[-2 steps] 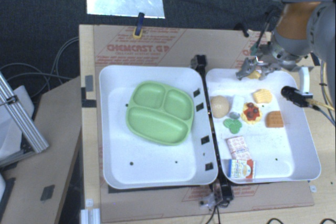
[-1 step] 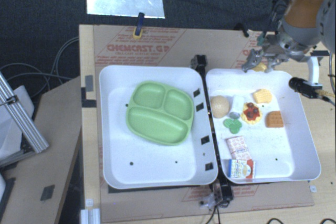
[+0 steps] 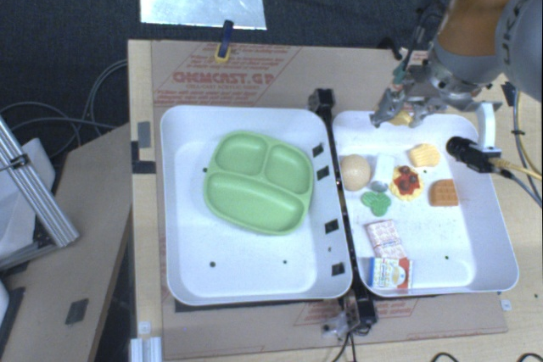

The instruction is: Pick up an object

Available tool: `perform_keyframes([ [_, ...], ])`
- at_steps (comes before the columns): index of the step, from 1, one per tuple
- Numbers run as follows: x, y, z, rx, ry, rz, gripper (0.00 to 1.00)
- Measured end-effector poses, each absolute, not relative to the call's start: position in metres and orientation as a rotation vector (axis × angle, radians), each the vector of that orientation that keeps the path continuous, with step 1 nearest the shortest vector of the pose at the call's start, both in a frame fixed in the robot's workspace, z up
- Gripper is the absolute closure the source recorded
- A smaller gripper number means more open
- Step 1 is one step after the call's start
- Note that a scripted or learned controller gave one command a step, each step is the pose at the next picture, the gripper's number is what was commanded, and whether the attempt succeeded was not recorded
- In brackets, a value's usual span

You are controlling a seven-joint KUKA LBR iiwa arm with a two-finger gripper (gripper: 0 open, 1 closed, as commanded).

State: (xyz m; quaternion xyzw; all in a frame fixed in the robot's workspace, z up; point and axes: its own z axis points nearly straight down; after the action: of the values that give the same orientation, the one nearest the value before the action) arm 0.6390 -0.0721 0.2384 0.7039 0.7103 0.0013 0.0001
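Hovering over the right bin [image 3: 492, 267] at its twelve o'clock rim, gripper [image 3: 397, 113] with something yellowish at its fingers; grip impossible to confirm. Lying lower, toward six o'clock: egg [image 3: 355, 171], cracker [image 3: 443, 192], two small boxes [image 3: 386, 254]. Resting in left bin [image 3: 182, 267]: green plate [image 3: 258, 181].

The arm [image 3: 509, 13] is grey with a rounded orange band above the wrist; thin cables run along its metallic pincer [image 3: 397, 110].

The arm [image 3: 496, 4] is cut off by the right edge; the pincer [image 3: 399, 110] is too small to read.
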Motion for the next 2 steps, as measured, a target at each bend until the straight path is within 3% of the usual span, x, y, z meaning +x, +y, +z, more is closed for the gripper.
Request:
perform_keyframes([
  [2, 0.578, 0.014, 0.217, 2.214, 2.234, -0.001, 1.00],
])
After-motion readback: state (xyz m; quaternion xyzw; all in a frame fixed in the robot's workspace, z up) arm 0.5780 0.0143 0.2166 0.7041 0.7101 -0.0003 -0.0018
